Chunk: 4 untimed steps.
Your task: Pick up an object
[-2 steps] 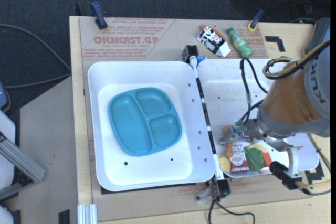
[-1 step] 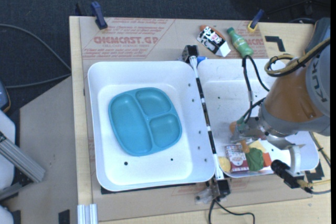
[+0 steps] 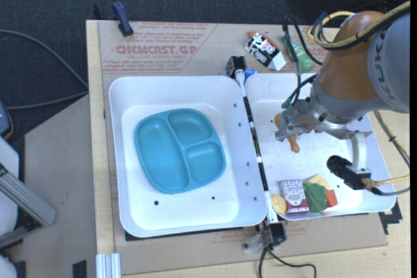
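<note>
The pincer point(image 3: 291, 133) hangs low over the right bin point(image 3: 273, 91), near that bin's middle and just right of the divider where the two bins meet. Directly beneath it lies a small orange, stick-like object point(image 3: 293, 142), possibly a toy carrot, though it is too small to name with certainty. Its long axis runs slightly slantwise from upper left to lower right, and its lower end pokes out below the metal tips. Whether the pincer is clenched on this piece or merely poised around it cannot be told from this angle; the wrist and grey arm point(image 3: 355, 78) hide the gap between the tips.

The decisive relation is that the orange piece sits right at the pincer, not off to a side, so the coming move would seem to be a straight descent or closure rather than a sideways reach. The other candidates lie well apart toward the near edge of the right bin: a small red-and-white packet point(image 3: 295, 196), a green leafy toy point(image 3: 316, 196) and a yellow piece point(image 3: 279, 204). The left bin point(image 3: 130, 205) holds a blue divided plate point(image 3: 180, 150), farther from the pincer.
</note>
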{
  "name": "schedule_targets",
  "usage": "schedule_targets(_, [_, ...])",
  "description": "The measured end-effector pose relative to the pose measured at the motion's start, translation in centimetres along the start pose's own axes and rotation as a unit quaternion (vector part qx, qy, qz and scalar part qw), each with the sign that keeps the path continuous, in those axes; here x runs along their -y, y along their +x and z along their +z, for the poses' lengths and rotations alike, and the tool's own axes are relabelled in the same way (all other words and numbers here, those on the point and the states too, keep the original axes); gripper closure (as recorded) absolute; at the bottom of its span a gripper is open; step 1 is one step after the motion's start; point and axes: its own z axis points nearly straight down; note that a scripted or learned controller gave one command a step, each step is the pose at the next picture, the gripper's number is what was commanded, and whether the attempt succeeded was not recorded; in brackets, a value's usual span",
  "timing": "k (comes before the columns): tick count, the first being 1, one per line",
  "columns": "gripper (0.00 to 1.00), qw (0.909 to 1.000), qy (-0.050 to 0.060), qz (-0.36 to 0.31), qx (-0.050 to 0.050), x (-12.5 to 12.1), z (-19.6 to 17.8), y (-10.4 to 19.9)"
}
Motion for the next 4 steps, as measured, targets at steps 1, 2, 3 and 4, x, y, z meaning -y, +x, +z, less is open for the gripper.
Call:
schedule_targets(1, [1.0,1.0,0.0,-0.001,0.0,-7.6,-3.2,7.1])
schedule_targets(2, [1.0,1.0,0.002,0.0,0.0,-3.7,-3.6,11.0])
schedule_targets(3, [1.0,1.0,0.002,0.001,0.0,5.3,-6.6,9.3])
schedule_targets(4, [1.0,1.0,0.0,0.0,0.0,2.8,-5.3,12.3])
